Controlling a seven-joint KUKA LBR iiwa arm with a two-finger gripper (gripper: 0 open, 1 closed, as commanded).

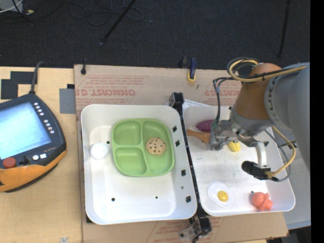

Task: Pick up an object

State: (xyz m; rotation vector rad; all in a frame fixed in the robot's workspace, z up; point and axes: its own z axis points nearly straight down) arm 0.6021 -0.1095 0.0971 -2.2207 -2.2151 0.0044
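A cardboard-covered worktop (116, 87) carries two shallow white bins side by side. A grey arm (291, 97) with an orange band (255, 92) reaches in from three o'clock, over the right bin (202, 166).

The left bin (93, 186) holds a green divided tray (129, 161) at its centre, with a round cookie (156, 146) in the tray's two o'clock compartment. A small white ball (99, 151) lies at nine o'clock, just beside the tray.

The tool (216, 142) hangs low at eleven o'clock in the right bin. How far apart its jaws stand cannot be told, and nothing can be seen held in it.

The likely targets crowd around the tool: a purple piece (205, 124) just above it, a tan wooden piece (196, 135) at its nine o'clock, and a small yellow piece (234, 146) at its three o'clock. A toy fried egg (221, 195) lies at six o'clock in the bin, and an orange-red toy (262, 200) at five o'clock.

The main risk is the crowding: closing there could catch two pieces at once, or nudge one aside and grip nothing. The tan piece lies close to the bin's dividing wall, which could block one jaw.
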